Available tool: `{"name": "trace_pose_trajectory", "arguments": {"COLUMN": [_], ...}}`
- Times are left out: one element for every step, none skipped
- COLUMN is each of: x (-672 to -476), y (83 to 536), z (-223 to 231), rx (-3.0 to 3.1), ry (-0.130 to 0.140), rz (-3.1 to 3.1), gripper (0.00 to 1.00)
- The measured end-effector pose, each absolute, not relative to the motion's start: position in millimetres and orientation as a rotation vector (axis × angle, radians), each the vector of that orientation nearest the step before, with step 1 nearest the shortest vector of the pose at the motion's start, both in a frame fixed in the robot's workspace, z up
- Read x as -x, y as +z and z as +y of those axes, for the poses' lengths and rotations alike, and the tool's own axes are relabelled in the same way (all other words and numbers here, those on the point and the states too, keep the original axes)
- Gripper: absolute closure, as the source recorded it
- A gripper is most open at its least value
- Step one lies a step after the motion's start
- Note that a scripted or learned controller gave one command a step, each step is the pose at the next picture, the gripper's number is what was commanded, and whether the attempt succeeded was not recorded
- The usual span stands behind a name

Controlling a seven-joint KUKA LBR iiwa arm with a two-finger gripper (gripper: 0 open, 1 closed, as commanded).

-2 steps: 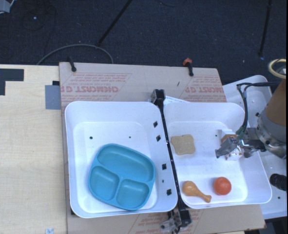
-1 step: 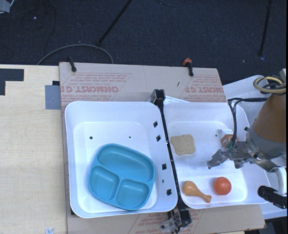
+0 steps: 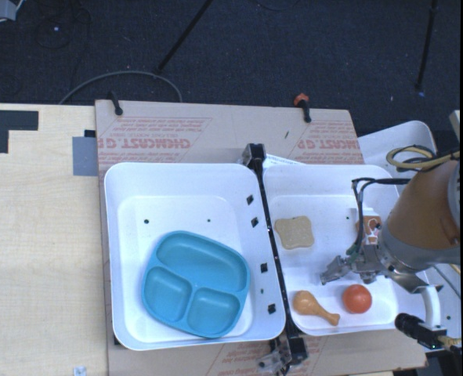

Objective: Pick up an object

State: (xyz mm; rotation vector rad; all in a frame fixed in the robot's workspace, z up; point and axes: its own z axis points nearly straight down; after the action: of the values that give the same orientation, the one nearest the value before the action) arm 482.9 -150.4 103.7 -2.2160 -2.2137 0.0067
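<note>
Here, the gripper [image 3: 337, 270] hangs low in the right bin [image 3: 325, 186], toward the lower right of the frame, its dark fingers splayed apart over bare white floor with nothing between them. Just right of the fingers and a little lower lies a red tomato [image 3: 357, 298], close to the tool but not enclosed by it. Below and to the left, near the bin's bottom rim, rests a tan chicken drumstick [image 3: 315, 306], its narrow end pointing toward the tomato. Higher in the same bin, toward the centre of the frame, a beige slice of bread [image 3: 294, 232] lies flat and well apart from the others.

Behind the fingers, the arm's orange band [image 3: 421, 210] and grey wrist fill the right edge of the scene, trailing black cable. In the left bin [image 3: 129, 210], a blue divided plate [image 3: 194, 283] sits at a slant in the lower half.

The step in hand looks like settling on a target, and the tomato appears the nearest candidate. To do it well, the fingers likely need to shift right and down until they straddle the fruit evenly, then close gently; a round, smooth object may roll or squirt out if pinched off-centre. The drumstick's nearness could crowd one finger, so an approach from the upper side seems safer.
</note>
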Motion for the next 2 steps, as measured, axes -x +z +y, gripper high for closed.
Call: {"name": "trace_pose_trajectory", "arguments": {"x": [-482.8,-483.3], "y": [87,98], "z": [-150,-151], "rx": [2.221,2.228], "ry": [0.002,0.000], "rz": [-2.218,-2.210], "gripper": [0.00,1.00]}}
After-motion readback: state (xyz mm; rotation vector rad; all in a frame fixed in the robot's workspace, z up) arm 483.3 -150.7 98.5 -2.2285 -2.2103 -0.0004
